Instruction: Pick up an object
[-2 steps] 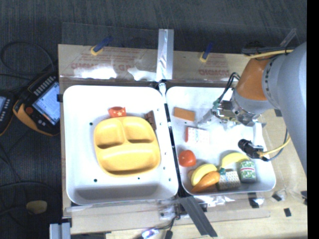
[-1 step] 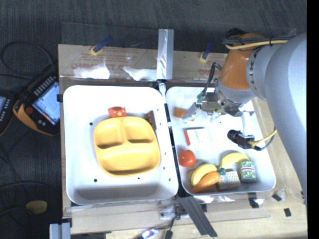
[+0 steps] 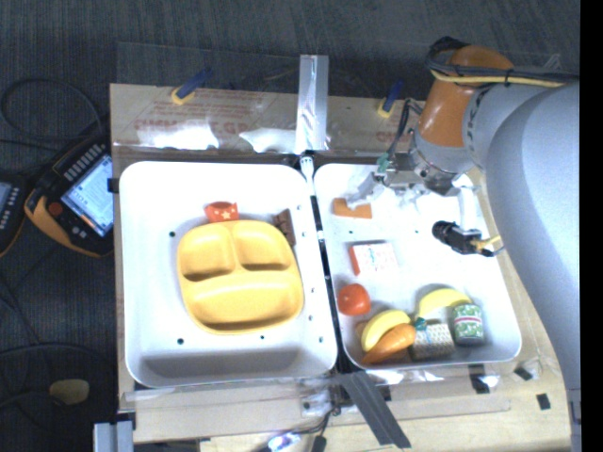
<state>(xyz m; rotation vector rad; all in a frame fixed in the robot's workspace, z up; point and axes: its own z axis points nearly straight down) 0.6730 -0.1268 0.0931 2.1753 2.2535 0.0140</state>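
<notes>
Here the gripper (image 3: 366, 192) hangs over the upper left part of the right bin (image 3: 415, 252), close above one orange wedge (image 3: 351, 210). Whether it is released or clenched I cannot tell. Below the wedge lie one small box (image 3: 370, 257) and one tomato (image 3: 353, 298). Along the lower edge crowd one banana (image 3: 382, 327), one carrot (image 3: 393, 344), one can (image 3: 466, 323), one yellow fruit (image 3: 441, 300) and a grey thing (image 3: 431, 343), hard to make out. The left bin (image 3: 151, 252) holds one yellow tray (image 3: 240, 281). One red piece (image 3: 220, 211) and one brown piece (image 3: 283, 222) sit at its upper edge.

arm (image 3: 542, 168): reaches in from right | hand (image 3: 364, 194): low, angled leftward
</notes>
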